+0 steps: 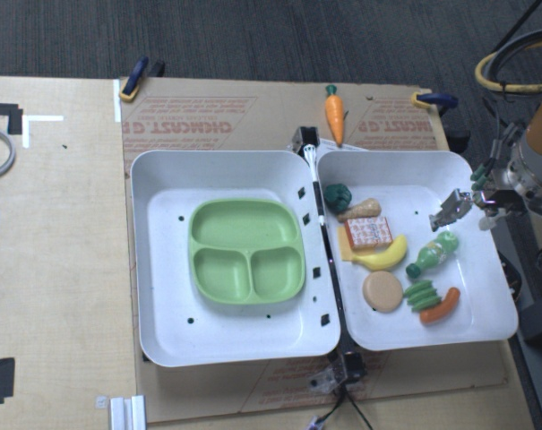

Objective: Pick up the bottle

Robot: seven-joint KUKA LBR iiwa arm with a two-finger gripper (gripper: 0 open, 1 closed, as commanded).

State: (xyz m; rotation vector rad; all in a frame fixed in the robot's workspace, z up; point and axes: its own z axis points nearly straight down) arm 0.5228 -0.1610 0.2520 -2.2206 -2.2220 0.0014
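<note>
bottle (433,253) | lying in right bin (405,170) | gripper (453,210) just above

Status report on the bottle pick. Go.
Gripper over right bin, above bottle, holding nothing. Bottle lying flat, untouched. Banana and green beans close alongside.
</note>
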